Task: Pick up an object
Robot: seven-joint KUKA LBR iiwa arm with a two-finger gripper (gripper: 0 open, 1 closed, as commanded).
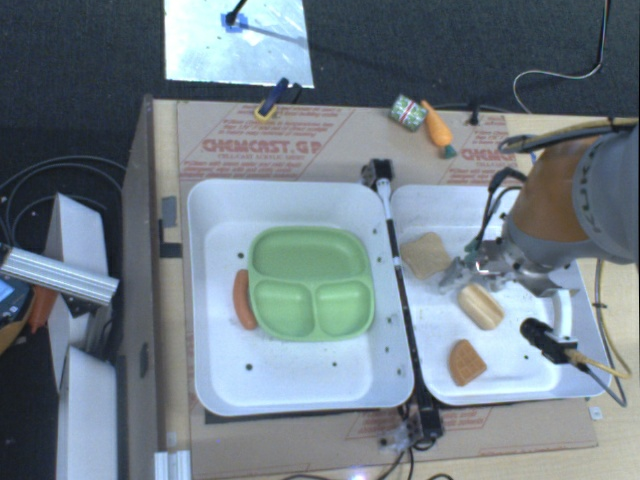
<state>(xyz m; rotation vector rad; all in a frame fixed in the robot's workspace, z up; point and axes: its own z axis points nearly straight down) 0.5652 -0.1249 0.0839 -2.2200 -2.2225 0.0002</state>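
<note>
The right bin (440,213) holds a tan bread slice (425,254) at its left, a pale bread roll (481,306) in the middle and a brown triangular piece (466,361) near the front. My gripper (470,271) is low in this bin, just above the roll's upper left end and right of the bread slice. The arm's orange band (550,203) rises behind it. In the left bin (215,368) lie a green divided plate (308,281) and a red sausage (242,299) at the plate's left side.
On the cardboard behind the bins lie a small green can (408,111), an orange toy carrot (437,128) and a blue and yellow clip (272,99). A black clamp (378,173) sits at the divider's far end. Cables and metal parts lie left of the bench.
</note>
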